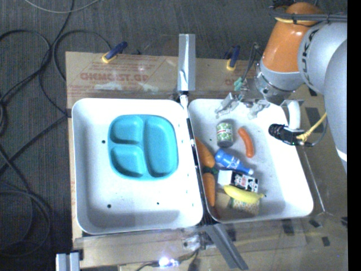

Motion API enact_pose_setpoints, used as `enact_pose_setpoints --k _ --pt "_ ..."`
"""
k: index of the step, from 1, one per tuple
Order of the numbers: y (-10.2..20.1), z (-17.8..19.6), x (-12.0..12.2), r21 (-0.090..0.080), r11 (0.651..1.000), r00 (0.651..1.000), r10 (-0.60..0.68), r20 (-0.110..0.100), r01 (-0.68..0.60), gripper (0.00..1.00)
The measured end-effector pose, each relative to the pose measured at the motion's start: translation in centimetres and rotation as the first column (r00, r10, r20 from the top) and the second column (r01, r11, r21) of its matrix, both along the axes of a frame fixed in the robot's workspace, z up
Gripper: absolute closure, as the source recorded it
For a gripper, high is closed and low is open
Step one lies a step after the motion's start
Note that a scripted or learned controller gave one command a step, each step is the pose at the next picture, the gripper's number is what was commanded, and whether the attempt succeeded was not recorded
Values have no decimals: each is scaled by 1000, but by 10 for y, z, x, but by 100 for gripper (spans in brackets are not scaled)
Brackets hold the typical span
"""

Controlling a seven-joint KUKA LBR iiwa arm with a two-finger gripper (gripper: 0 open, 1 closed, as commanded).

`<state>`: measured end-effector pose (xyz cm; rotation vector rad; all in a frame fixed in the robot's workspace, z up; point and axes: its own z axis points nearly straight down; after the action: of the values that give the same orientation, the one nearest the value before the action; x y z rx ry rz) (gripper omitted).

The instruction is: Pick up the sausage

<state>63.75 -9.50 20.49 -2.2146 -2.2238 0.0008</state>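
The sausage point(246, 142) is a short orange-red link lying in the right bin point(287, 174), right of a small green-labelled can point(225, 132). My gripper point(243, 105) hangs over the far edge of that bin, above and behind the sausage, apart from it. Its two metal fingers point(228, 104) are spread, with nothing between them.
The right bin also holds a blue bottle point(230, 160), two carrots point(206, 171) along its left wall, a banana point(243, 193), a small printed box point(245, 182) and a jar point(243, 205). The left bin point(90, 191) bears a blue divided plate point(143, 145). A black cable plug point(282, 132) hangs at the right.
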Motion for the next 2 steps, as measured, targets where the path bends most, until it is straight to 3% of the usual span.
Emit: enact_pose_setpoints --k 1,2 --pt "-72 -117 -21 -4 1000 1000 -9 6 9 0" --pt "-110 -117 -15 0 1000 1000 1 9 -1 0"
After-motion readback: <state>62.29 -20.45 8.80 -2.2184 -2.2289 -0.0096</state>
